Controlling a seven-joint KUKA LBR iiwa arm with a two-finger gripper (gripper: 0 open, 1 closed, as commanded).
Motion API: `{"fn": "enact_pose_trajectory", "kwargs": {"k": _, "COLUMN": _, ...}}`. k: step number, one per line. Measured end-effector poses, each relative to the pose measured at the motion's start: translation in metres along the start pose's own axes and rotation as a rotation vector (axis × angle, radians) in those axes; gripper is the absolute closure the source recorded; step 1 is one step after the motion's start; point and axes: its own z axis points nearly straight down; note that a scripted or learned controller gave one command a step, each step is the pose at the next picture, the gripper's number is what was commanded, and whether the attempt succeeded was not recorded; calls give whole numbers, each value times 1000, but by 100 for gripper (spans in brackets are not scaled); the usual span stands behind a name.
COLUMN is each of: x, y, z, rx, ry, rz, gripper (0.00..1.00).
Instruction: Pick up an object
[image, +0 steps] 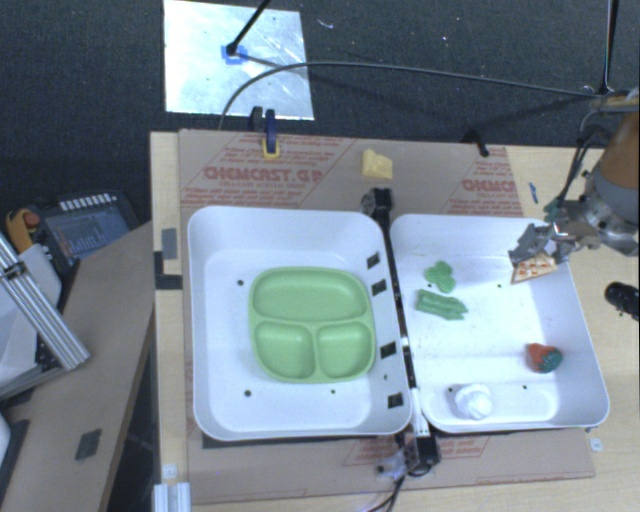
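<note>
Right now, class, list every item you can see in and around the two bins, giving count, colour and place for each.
Divided tray: one, light green, left bin.
Broccoli-like toy: one, green, right bin.
Bean-like toy: one, green, just below it.
Red and teal toy: one, right bin's lower right.
White object: one, right bin's near edge.
Waffle-like piece: one, orange, at the fingertips.
Yellow block: one, behind the bins.
Gripper: one, grey, right bin's far right.
</note>
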Motion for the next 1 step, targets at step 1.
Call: {"fn": "enact_pose_trajectory", "kwargs": {"k": 1, "x": 0, "y": 1, "z": -39, "rx": 1, "ry": 0, "rz": -1, "gripper": 100}}
